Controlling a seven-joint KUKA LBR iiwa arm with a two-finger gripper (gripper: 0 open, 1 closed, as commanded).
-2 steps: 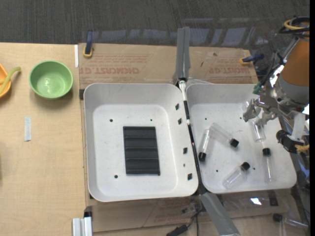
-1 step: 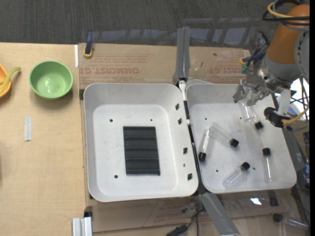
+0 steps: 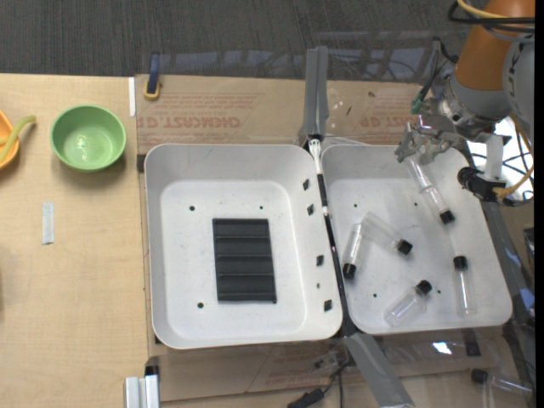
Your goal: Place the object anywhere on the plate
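Far left, on wooden bench: green bowl [image 3: 88, 138], apart from the work.
Left bin [image 3: 161, 228]: black ribbed plate [image 3: 245, 259] lying flat at centre, nothing on it.
Right bin [image 3: 484, 313]: clear tubes with black caps scattered loose; one [image 3: 352, 246] near the divider, one [image 3: 408, 303] low, one [image 3: 461, 283] at right, one [image 3: 431, 195] slanting just below the arm.
Upper right: gripper [image 3: 422, 145] low over the bin's far edge, above that slanting tube's top end. Finger spread and any hold: cannot tell.
Risks, as judgement: smooth round tube slipping or rolling from a pinch; grazing the bin wall; tube rolling off the ribbed plate once released.
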